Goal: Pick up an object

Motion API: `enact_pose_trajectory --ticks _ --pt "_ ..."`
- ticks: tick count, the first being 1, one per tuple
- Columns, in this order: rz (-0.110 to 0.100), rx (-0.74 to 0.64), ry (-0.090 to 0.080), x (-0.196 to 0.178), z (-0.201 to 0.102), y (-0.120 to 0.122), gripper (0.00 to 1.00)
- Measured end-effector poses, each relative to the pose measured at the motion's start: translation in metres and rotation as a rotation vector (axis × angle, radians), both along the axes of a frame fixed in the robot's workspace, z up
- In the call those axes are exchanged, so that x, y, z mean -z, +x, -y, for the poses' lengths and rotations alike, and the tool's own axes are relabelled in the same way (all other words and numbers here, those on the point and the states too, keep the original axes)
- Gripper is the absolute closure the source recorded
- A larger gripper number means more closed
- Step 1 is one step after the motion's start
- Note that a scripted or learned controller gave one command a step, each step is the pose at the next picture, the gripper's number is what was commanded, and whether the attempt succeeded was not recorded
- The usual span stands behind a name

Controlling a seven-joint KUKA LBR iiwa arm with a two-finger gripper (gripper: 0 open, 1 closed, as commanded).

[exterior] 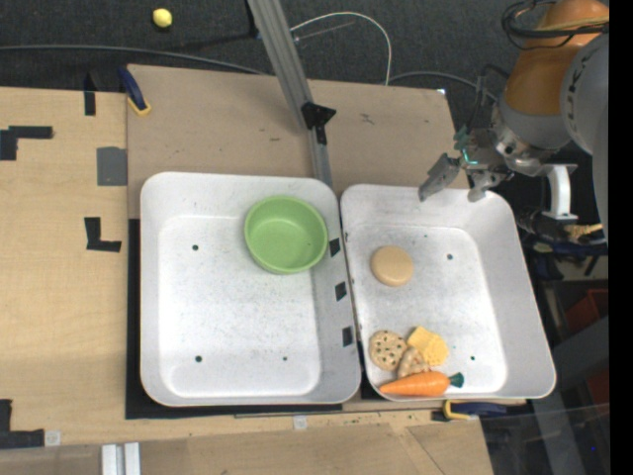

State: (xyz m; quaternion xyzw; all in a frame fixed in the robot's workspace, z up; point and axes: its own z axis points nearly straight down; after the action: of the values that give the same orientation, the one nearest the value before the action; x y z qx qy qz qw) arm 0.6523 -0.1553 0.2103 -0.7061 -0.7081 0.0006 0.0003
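Observation:
My gripper (456,186) hangs over the far rim of the right bin (495,265), fingers spread open with nothing between them. In that bin a tan round bun (393,266) lies near the middle left. At the bin's near left corner sit a chocolate-chip cookie (386,348), a yellow cracker (428,345) and an orange carrot (418,385), packed close together. A green bowl (286,234) stands upright in the far right part of the left bin (198,315).
A grey pole (287,62) slants from the top down to the gap between the bins. Cables trail across the far bench. A small yellow ball (162,17) lies on the dark floor at the top left. Black tape marks dot the wooden bench at left.

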Motion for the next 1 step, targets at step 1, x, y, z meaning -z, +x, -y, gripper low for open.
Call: enact_pose_trajectory --ticks 1 --pt "0.000 0.000 -0.001 0.0000 0.0001 0.0000 0.00"
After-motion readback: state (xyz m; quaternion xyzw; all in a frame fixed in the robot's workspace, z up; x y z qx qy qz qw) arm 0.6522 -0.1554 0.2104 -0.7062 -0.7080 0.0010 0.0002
